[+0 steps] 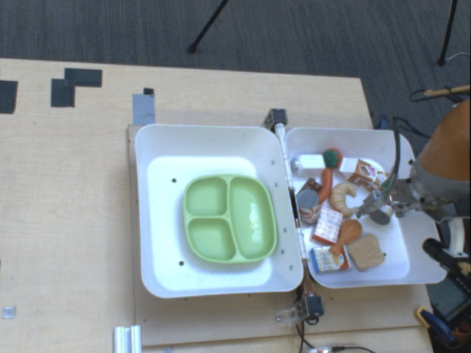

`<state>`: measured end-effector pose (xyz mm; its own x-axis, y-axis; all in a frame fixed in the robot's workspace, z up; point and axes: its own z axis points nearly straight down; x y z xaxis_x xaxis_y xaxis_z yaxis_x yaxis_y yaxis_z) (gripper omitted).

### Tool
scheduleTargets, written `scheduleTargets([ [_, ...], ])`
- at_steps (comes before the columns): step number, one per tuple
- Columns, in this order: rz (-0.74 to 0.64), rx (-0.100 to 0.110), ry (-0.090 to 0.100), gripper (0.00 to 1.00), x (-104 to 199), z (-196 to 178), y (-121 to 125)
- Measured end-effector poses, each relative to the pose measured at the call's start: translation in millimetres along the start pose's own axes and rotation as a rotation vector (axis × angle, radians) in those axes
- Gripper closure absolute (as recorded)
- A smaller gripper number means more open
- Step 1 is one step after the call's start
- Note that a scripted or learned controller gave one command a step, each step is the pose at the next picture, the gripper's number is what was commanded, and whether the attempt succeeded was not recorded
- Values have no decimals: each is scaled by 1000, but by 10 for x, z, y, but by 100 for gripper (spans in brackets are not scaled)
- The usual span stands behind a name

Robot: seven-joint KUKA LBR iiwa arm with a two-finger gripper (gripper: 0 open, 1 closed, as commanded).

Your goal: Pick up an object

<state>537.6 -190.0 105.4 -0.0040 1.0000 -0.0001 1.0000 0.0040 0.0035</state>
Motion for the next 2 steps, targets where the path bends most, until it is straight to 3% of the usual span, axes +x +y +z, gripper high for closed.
scheduleTargets([
  [1, -1, 0, 4, 0, -135, 192, 185],
  [2, -2, -8, -1, 100, -152, 69, 206],
])
